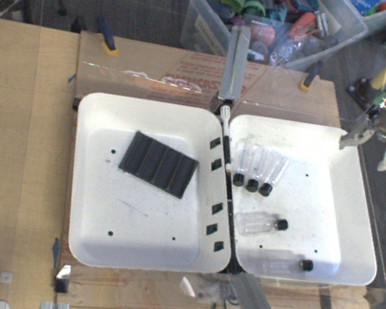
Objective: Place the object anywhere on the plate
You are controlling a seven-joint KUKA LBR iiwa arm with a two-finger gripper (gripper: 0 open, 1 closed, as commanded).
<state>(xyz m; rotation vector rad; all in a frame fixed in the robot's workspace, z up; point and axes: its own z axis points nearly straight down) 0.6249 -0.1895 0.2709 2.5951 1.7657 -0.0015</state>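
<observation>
A black ridged plate (158,164) lies flat in the left bin (84,235), toward its back. In the right bin (354,243) lie several clear vials with black caps. Three of them sit side by side (256,169) near the divider, one lies alone (263,223) in the middle, and another (286,263) rests by the front wall. My gripper (371,147) hangs above the right bin's back right corner, well away from the vials. Its fingers are spread and hold nothing.
A raised divider (217,191) with black clips runs between the bins. A clear tub of colourful items (275,13) stands behind the bins. Bare wooden bench (9,156) stretches to the left.
</observation>
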